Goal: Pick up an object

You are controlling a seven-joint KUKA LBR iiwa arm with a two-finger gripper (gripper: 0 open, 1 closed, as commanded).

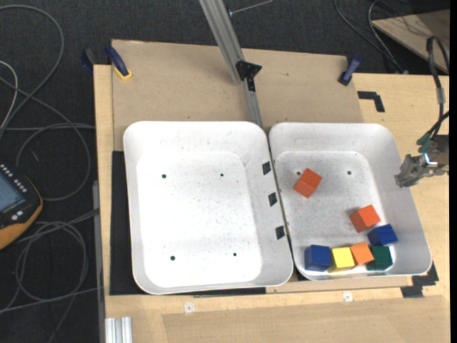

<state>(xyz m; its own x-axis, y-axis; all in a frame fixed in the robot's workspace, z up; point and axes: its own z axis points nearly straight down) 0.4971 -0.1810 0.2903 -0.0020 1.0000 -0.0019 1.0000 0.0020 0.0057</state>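
Note:
Several small blocks lie in the right bin (385,140). An orange block (308,182) sits alone near its middle. A second orange block (365,217) and a blue block (383,235) lie toward the front right. Along the front wall stand a blue block (318,256), a yellow block (343,257), an orange block (362,252) and a green block (382,258) in a row. My gripper (412,171) hangs over the right rim of this bin, apart from all the blocks, with nothing seen in it.
The left bin (196,206) sits beside the right one. A grey metal strut (228,41) slants down from the top to the gap between the bins. Blue clamps (118,63) hold the board's back corners. Cables and a handheld unit (14,202) lie on the floor at left.

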